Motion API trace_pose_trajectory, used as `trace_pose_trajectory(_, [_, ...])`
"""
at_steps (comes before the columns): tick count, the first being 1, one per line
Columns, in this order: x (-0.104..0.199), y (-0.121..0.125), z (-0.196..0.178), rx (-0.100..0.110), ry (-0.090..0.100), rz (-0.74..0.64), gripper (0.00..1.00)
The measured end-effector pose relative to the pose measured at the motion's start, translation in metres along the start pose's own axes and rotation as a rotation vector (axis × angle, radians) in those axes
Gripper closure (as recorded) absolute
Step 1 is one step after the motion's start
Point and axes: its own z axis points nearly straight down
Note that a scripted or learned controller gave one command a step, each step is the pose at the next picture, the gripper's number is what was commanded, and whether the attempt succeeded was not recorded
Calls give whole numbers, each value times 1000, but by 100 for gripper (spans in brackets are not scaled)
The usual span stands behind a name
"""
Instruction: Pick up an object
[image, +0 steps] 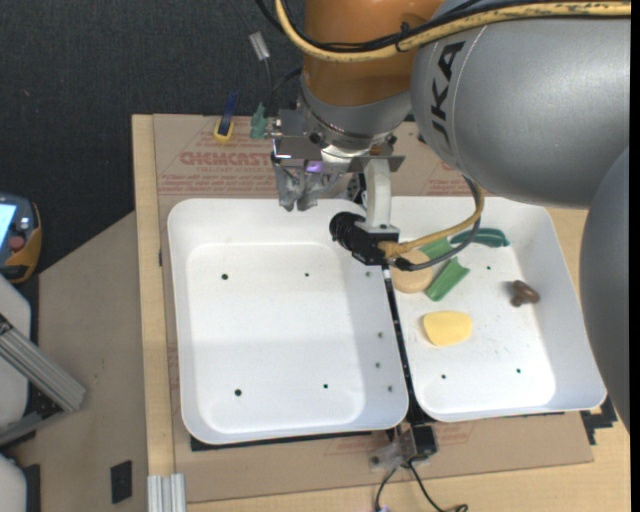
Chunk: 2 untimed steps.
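My gripper hangs over the back rim of the left bin, near its right half. In the right bin lie a yellow rounded piece, a green block, a small brown lump, a teal piece and a tan object close to the divider. All of these sit to the right of the gripper and nearer the front, well apart from it. Nothing shows at the gripper's tip.
The big grey arm covers the upper right of the view and part of the right bin's back edge. Both bins rest on a cardboard sheet. A small blue and yellow item stands behind the left bin.
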Motion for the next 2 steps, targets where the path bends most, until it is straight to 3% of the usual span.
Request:
trace_pose_trajectory(1, [6, -117, -45, -1, 3, -5, 100])
trace_pose_trajectory(2, [-66, -114, 2, 3, -4, 10, 100])
